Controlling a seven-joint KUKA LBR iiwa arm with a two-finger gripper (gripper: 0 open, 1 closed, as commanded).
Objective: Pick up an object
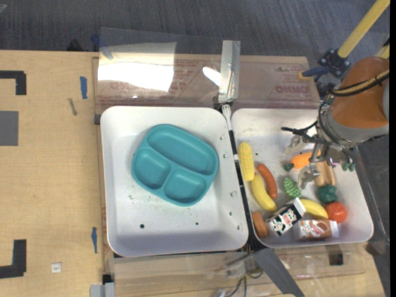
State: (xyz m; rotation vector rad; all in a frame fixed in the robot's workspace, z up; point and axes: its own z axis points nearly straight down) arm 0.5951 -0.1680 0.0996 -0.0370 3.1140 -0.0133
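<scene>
Hovering fingers [312,169] over right bin [365,228], toys crowding.

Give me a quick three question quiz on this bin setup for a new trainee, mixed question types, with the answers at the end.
1. True or false: the teal divided plate lies in the left bin.
2. Multiple choice: the corn cob lies (A) on the plate, (B) in the right bin by the divider, (C) on the wooden bench.
3. Fill in: the gripper hangs over the ___ bin.

Key: 1 true. 2 B. 3 right.
</scene>
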